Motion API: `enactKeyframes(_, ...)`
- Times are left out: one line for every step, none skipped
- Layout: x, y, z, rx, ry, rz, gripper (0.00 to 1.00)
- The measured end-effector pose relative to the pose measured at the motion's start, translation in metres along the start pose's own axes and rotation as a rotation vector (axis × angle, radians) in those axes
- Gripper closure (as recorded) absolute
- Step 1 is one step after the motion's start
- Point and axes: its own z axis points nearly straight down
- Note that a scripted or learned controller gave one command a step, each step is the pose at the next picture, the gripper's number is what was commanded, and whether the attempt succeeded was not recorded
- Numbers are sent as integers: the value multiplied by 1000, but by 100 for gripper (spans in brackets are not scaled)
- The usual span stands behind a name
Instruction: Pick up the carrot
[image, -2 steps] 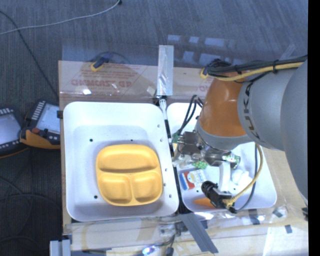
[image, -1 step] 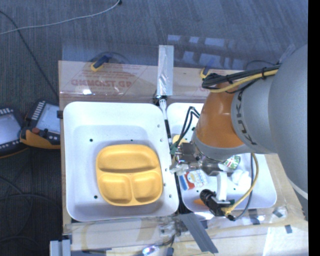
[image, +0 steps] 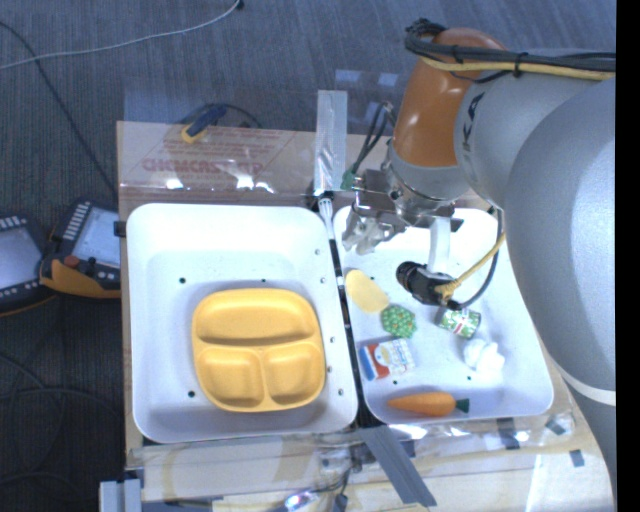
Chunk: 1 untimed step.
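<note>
Carrot (image: 422, 404): orange toy piece with a tapered body and a small green stem end, lying flat along the near wall of the right-hand bin (image: 520, 395), stem end pointing away from the left bin. It sits well apart from the gripper (image: 366, 232), on the opposite end of the bin from it, nothing touching it.

Gripper: positioned at the far end of the right bin, just beside the divider between the two bins. Finger spread cannot be determined from this angle, and no object is visible in its grasp.

Items between gripper and carrot: a pale yellow chip-shaped piece (image: 367, 294), a green dotted ball (image: 398, 320), a small red, white and blue carton (image: 388, 358). A yellow compartment plate (image: 260, 349) rests in the left bin (image: 150, 300), across the divider from the gripper
</note>
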Motion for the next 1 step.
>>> enactKeyframes(27,-59,63,5,-1,602,100)
